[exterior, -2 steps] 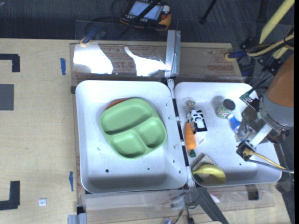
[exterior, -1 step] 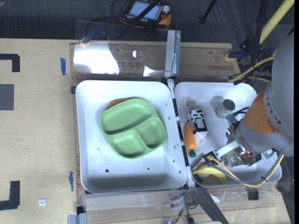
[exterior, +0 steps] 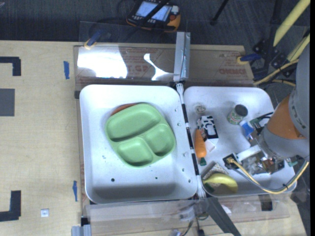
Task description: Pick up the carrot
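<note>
Yellow curved banana (exterior: 221,182) lies at the front edge of the right white bin (exterior: 256,95). Orange tapered carrot (exterior: 200,145) lies along that bin's left wall, midway. Tool (exterior: 257,162) hangs over the front right corner, apart from the carrot; whether apart or together, cannot tell. Green divided plate (exterior: 141,133) sits mid left bin (exterior: 93,132).

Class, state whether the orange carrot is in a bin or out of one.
In: the orange carrot lies in the right shallow white bin, along its left wall, near the yellow banana.
</note>
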Controlling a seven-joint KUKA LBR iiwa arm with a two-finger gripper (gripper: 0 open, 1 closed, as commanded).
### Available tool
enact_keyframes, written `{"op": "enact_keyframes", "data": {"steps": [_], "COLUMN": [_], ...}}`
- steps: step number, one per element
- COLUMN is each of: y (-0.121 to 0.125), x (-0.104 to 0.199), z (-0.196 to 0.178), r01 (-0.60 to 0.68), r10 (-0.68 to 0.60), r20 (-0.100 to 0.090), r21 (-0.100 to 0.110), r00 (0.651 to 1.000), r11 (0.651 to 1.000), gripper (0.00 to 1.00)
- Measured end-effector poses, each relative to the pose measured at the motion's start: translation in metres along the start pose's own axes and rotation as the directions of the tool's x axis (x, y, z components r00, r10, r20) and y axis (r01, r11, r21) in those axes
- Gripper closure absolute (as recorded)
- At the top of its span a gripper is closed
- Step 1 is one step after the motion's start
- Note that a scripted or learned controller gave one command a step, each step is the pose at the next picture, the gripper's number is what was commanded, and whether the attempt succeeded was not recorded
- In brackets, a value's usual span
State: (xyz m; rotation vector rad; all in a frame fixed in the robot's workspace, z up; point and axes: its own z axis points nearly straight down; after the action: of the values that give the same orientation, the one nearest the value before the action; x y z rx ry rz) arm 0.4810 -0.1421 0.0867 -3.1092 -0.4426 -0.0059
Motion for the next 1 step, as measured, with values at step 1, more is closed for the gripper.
{"op": "enact_keyframes", "data": {"steps": [1], "y": [-0.0348], "x": [0.0099], "z": [-0.0004], "r01": [-0.080], "r10": [0.080], "r20": [0.000], "r21": [-0.002], "r00": [0.997], "r11": [0.997], "gripper": [1.00]}}
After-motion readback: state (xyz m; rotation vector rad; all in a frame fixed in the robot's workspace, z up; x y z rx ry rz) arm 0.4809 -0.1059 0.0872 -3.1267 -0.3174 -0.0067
